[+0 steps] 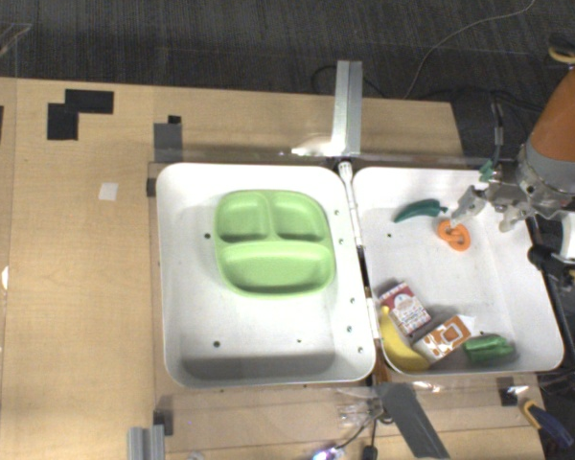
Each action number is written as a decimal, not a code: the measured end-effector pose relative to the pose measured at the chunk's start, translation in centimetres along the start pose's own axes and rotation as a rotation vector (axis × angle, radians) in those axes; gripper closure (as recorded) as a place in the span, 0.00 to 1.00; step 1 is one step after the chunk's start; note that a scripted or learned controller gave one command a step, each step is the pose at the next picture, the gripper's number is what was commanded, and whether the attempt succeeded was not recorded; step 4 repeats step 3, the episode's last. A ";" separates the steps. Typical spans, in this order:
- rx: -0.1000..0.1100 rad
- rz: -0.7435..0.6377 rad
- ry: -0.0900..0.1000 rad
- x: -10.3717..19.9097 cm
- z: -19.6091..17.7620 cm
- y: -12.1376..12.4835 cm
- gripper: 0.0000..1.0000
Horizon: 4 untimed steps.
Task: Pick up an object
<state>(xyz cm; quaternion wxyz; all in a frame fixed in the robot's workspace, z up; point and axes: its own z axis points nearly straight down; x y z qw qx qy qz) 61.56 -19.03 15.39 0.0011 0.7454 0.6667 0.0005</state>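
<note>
Up at the right bin's (517, 276) far right corner sits the claw (489, 209), hanging off the grey wrist under the orange band of the arm (565, 123). Its two fingers (470, 202) look spread apart, one toward the bin's middle and one nearer the right wall, with nothing pinched between them.

Just beside the left finger, on the bin floor, is a small orange piece (454, 235), roundish and flat-looking, a bit too blurry to name. Next to that, toward the bin's far left side, lies a dark green pepper (421, 210), smooth and curved, long axis running roughly left-right along the far wall, thicker end toward the claw and thin tip pointing to the divider.

Down by the near edge there's a cluster: a small printed red box (405, 308), a banana (400, 345) curving along the left wall into the near left corner, an orange-brown carton (448, 337) lying partly on it, and a glossy green lump (488, 349) close to the near right corner. The two boxes both lie diagonal.

The left bin (182, 286) carries a light green plastic tray (272, 241) with three compartments, rounded corners, sitting about mid-bin, closer to the far edge.
</note>
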 end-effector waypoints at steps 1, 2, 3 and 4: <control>-0.008 -0.057 -0.001 0.4 6.5 1.6 0.00; -0.015 -0.062 -0.001 0.6 5.2 1.9 1.00; -0.006 -0.166 0.001 9.5 -4.1 1.8 1.00; -0.006 -0.166 0.001 9.5 -4.1 1.8 1.00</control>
